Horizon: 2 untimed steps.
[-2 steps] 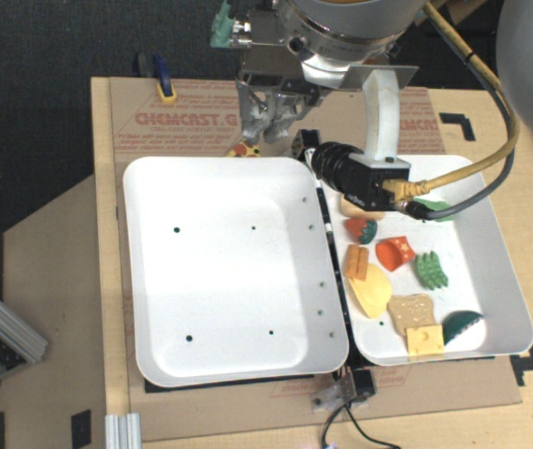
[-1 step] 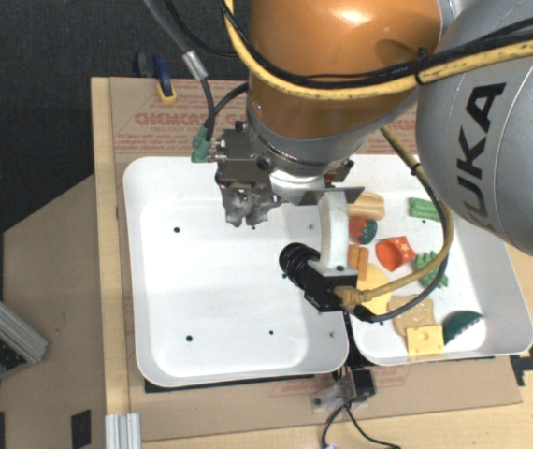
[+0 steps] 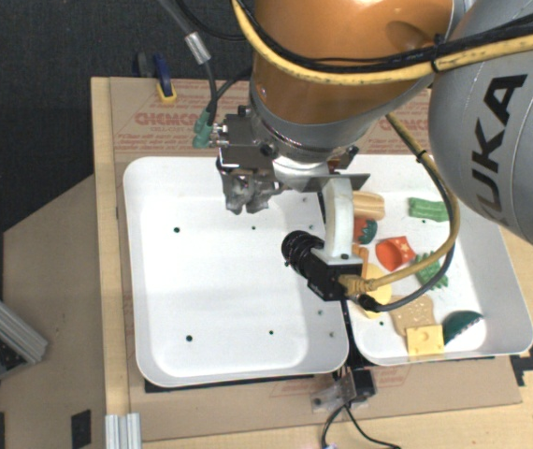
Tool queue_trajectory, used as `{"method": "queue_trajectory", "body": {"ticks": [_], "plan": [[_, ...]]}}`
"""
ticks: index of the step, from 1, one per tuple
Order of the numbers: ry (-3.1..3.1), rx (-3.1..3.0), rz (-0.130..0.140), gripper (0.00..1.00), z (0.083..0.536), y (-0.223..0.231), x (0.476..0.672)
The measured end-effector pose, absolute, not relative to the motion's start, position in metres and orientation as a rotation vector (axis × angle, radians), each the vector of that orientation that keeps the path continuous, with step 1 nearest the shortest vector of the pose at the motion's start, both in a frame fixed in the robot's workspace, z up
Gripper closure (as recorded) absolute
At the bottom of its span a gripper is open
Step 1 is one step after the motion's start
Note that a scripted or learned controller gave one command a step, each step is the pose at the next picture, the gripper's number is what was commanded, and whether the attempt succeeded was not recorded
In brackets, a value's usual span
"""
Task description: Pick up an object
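Your gripper hangs over the left bin; toys lie to its right; finger state unclear.

The arm is showing a grey shell with bold black KUKA lettering, and a glossy orange band is gleaming above the wrist. Black and yellow cables are looping across it, with a green-tipped connector dangling beside dark metal fittings.
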<state>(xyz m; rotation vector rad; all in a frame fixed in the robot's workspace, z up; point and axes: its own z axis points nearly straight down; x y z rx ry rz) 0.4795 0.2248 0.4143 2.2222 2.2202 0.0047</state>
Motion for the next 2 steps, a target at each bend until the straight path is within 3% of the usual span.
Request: {"method": "queue_trajectory", "body": {"ticks": [1, 2], "plan": [[2.219, 2.216, 0.027, 1.0, 0.544, 0.224, 0.481], [2.223, 2.225, -0.018, 1.0, 0.448, 0.224, 0.478]]}}
